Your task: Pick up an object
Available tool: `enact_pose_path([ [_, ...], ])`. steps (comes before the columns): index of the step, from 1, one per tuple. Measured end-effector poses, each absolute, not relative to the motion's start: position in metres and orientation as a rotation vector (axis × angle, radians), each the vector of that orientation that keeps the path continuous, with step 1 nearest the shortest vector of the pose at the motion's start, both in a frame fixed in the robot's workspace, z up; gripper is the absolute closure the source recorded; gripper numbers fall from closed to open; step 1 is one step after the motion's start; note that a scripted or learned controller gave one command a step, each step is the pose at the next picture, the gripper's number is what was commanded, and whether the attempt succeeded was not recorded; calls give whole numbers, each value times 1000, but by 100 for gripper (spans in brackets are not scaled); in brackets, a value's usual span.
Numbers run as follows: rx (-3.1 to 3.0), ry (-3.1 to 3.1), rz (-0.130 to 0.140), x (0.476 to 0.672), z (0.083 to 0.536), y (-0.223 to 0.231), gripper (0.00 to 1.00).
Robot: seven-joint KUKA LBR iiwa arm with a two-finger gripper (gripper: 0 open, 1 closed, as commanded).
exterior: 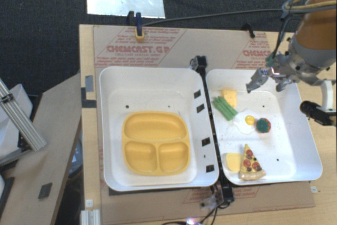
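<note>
Gripper [267,80] hangs over the back edge of the right bin [295,113], above its far rim and clear of the toys. Whether it is open or closed I cannot tell at this angle; nothing is visibly held.

Nearest candidate: yellow cheese wedge [229,97], lying toward the back-left of the right bin, just beside the green bean bundle [225,108], which runs at a slant along the divider side. The two look touching or very nearly so.

Further forward: fried egg [246,122] flat on the floor, with a round red-and-green piece [263,125] just beside it on the right. At the near end, a pale yellow piece [232,161] touching the pizza slice [250,163].

Left bin [113,113] holds a yellow divided tray [156,142]; well apart from the arm, not a sensible target.

Judgement on the step: approach is not yet committed.
- The cheese wedge is closest and has some height, so likely the easiest grab.
- Come straight down and set the closing direction so neither side lands on the beans.
- The egg and pizza slice look flat and are probably poor choices for a pinch.
- The round piece stands proud but may roll away if nudged off-centre.
- Keep clear of the bin wall on descent.
</note>
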State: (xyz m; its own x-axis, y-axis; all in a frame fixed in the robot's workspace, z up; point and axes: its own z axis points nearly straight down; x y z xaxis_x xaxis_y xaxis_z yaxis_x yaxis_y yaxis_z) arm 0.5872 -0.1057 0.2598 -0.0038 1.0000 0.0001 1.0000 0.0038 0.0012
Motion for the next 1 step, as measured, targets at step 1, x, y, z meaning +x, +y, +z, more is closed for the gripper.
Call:
enact_pose_path([
  [1,2220,2223,0,582,208,-114,0],
])
